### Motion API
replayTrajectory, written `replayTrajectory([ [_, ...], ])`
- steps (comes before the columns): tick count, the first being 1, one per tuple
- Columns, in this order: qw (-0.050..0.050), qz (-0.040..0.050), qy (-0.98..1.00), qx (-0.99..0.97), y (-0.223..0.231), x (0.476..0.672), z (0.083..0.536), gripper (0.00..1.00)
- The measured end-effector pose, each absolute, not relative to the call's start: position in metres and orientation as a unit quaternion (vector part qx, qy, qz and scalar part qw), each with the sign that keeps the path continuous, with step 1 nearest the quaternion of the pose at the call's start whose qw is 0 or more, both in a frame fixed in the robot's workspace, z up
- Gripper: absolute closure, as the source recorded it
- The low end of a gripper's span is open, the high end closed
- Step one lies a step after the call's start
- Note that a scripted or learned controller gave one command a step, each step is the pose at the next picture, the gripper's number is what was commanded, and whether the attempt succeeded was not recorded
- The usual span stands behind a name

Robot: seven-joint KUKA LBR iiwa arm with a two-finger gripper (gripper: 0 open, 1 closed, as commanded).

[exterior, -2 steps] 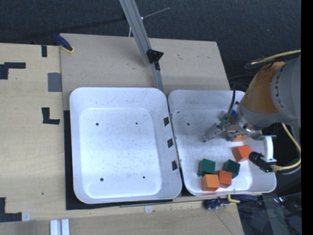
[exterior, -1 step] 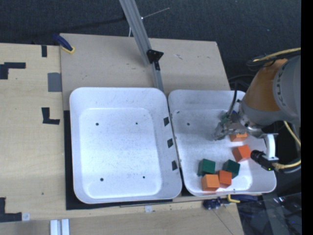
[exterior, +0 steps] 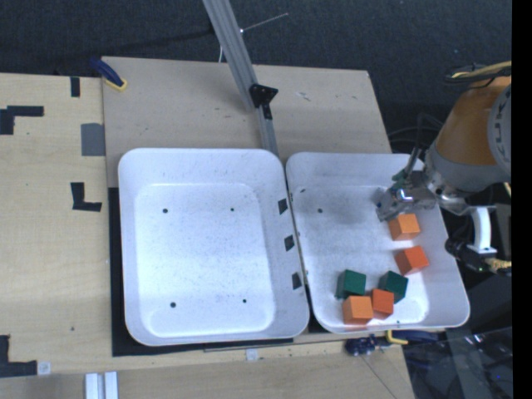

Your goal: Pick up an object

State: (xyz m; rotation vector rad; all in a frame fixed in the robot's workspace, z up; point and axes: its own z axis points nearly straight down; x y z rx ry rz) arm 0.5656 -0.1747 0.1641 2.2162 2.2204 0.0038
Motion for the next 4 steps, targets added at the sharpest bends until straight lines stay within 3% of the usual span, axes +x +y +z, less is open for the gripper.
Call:
replayTrajectory([
  [2, 0.002, 0.0010, 0.708, 0.706, -0.182, 0.580, 0.257, 1.00],
  [4, -0.001, 0.0003, 0.710, 0.704, -0.075, 0.573, 0.260, 1.00],
])
